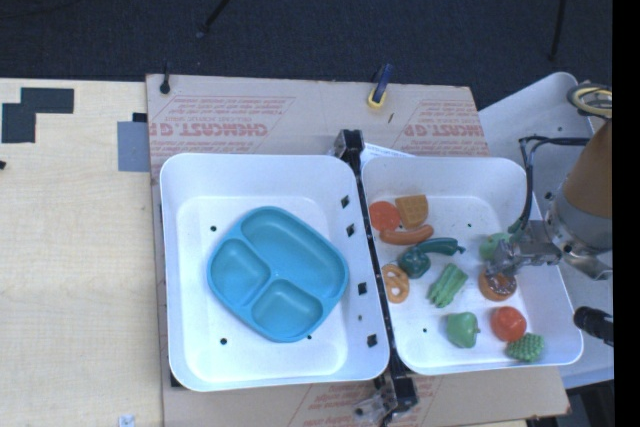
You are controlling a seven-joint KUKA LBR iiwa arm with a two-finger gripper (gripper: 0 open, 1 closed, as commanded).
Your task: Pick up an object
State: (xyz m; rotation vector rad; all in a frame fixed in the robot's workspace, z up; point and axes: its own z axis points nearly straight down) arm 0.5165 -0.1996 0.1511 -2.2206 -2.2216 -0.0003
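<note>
The right bin [500, 175] holds several toy foods. Among them are a red tomato [384, 214], an orange toast slice [411, 209], a sausage [407, 235], a dark green pepper [414, 263], a pretzel [395, 283], a green bean bundle [447, 284], a light green pepper [461, 328], a second red tomato [508, 322] and a broccoli piece [525, 347]. My gripper [506, 262] hangs low at the bin's right side. It is just above a brown donut [497, 287] and beside a small green piece [491, 246].
The left bin [185, 185] carries a blue divided plate [278, 273]. A black divider [365, 255] joins the two bins. The arm's orange band [600, 170] rises at the right edge. A yellow-and-blue clamp [379, 89] sits on the cardboard behind the bins.
</note>
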